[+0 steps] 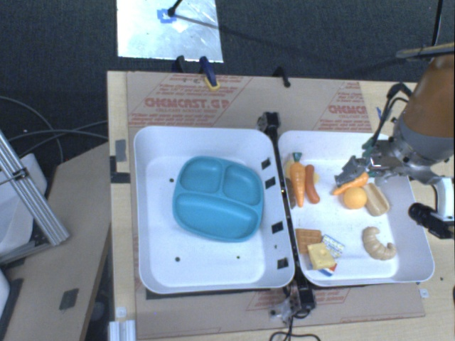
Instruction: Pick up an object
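Observation:
My gripper hangs low over the upper middle of the right bin. A small orange carrot-like piece lies right under its tip, touching or nearly touching it. Just below that sit an orange ball and a tan bun. Near the bin's left wall lie a carrot and a red sausage. A croissant rests at the lower right. A brown cracker, a yellow cheese block and a small wrapped item lie at the lower left.
The left bin holds a blue divided plate. A black divider with clips runs between the two bins. The arm's grey and orange body overhangs the right bin's upper right corner. A black fitting sits by that bin's right rim.

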Controlling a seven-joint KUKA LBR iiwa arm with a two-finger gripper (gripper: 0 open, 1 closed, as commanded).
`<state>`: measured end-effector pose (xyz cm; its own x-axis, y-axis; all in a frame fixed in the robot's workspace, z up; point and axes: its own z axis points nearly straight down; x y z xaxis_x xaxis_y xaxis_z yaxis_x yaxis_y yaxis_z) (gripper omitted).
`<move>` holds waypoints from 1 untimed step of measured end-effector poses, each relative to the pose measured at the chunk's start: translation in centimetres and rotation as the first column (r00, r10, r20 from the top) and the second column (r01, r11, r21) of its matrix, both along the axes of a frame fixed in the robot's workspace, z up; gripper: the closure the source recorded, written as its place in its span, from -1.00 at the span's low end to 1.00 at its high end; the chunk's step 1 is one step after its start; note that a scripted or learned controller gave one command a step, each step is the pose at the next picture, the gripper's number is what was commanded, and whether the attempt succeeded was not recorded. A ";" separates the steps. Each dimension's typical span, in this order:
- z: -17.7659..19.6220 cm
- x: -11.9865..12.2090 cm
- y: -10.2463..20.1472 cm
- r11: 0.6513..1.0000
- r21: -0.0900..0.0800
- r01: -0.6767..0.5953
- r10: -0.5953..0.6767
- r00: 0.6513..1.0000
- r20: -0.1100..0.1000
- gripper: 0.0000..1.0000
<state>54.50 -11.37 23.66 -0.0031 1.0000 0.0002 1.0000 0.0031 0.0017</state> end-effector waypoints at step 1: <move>-6.2 0.0 0.3 1.000 0.001 0.001 -0.001 1.000 -0.006 -1.00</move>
<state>54.47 -11.06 17.43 -0.0018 1.0000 0.0011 1.0000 0.0018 -0.0045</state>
